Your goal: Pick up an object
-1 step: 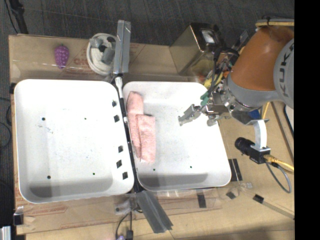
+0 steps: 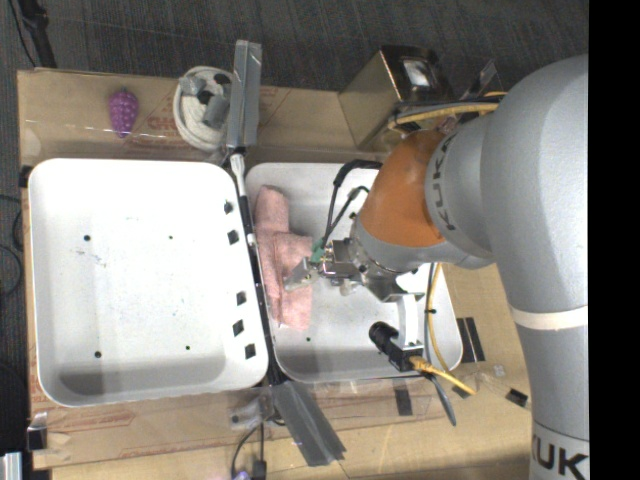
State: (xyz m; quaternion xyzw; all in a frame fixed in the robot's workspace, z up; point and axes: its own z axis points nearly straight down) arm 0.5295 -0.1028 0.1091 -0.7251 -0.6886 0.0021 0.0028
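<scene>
Pink and soft-looking, a folded cloth [image 2: 281, 258] is lying along the left wall of the right-hand bin [image 2: 330, 366], and the gripper [image 2: 308, 271] is hanging low right at its right edge — touching or nearly so. Whether it is gripping anything I cannot tell, so the pick is looking unfinished — the cloth is resting on the bin floor, with securing and lifting left.

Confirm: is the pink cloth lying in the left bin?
No, the pink cloth lies in the right bin, along its left wall beside the gripper.
</scene>
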